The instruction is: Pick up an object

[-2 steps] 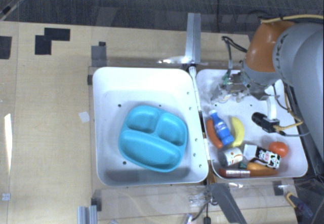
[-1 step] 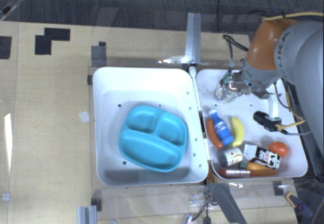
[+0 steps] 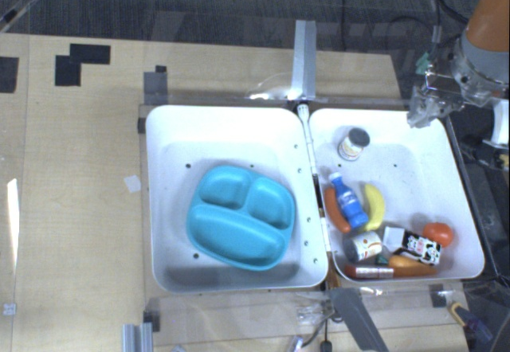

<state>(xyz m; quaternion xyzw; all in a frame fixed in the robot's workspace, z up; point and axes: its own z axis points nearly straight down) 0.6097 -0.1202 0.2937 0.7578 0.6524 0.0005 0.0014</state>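
1. I see the gripper [image 3: 421, 114] above the right bin's [image 3: 462, 183] far corner; whether it's spread, I can't tell.
2. Nothing picked yet: the banana [image 3: 374, 205] lies mid-bin, so I'd descend there next.

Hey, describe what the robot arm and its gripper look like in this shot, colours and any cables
The arm enters at the upper right: an orange band tops a pale grey metallic wrist section. Below it the gripper is a small silvery-grey assembly, with thin dark cables looping around the wrist. I see no readable markings at this size.
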